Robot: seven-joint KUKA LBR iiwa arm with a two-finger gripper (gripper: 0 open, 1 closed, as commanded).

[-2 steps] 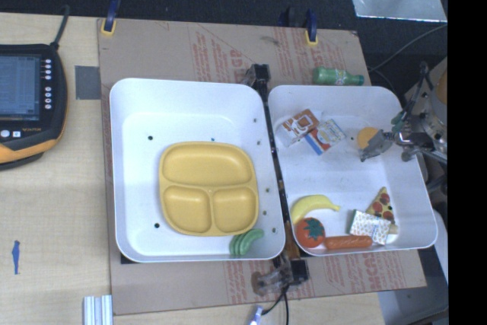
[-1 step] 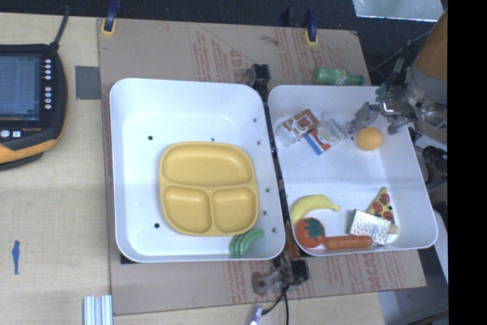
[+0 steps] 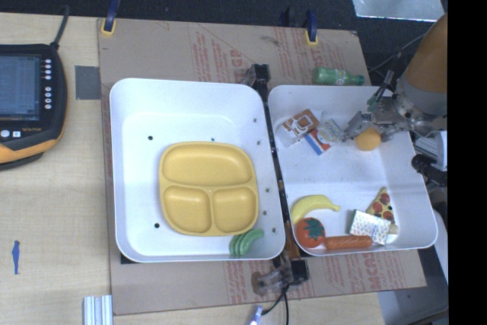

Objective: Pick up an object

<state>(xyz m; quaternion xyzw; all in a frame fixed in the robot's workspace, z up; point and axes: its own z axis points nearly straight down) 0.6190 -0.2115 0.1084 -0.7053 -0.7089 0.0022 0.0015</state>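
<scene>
Arm enters from right edge of frame, upper half; orange band seen at approx. upper right. Gripper (image 3: 370, 127) is low over upper right part of the right bin (image 3: 426, 240), fingers pointing left/down into frame. Jaws: cannot tell whether apart or together, metal parts too small and cluttered to read.

Small orange ball (image 3: 368, 140) sits directly below/beside the fingertips, at or touching them; not confirmed as between the fingers, so no hold recorded.

Right bin contents, other: snack packet (image 3: 298, 125), red/white, upper left of bin; small blue-and-red item (image 3: 318, 143) just right of it, w/ a crumpled clear wrapper (image 3: 332, 131) near the gripper. Lower part of bin: banana (image 3: 313, 205), tomato (image 3: 309, 232) touching below it, red sausage-like piece (image 3: 348, 243) along bottom wall, white patterned block (image 3: 368, 226) and pizza slice (image 3: 381, 205) at lower right, close together.

Left bin (image 3: 129, 164): yellow divided tray (image 3: 207, 187) at center, three compartments, lying flat. Green pea-pod-like item (image 3: 245, 242) at bin's lower right corner, just beside tray.

Outside bins: green bottle (image 3: 335, 76) lying on its side on the cardboard sheet (image 3: 190, 49) above right bin. Blue clamps (image 3: 111, 14) at top edge of sheet. Teach pendant (image 3: 27, 106) at far left of frame on the wood bench (image 3: 46, 240).
</scene>
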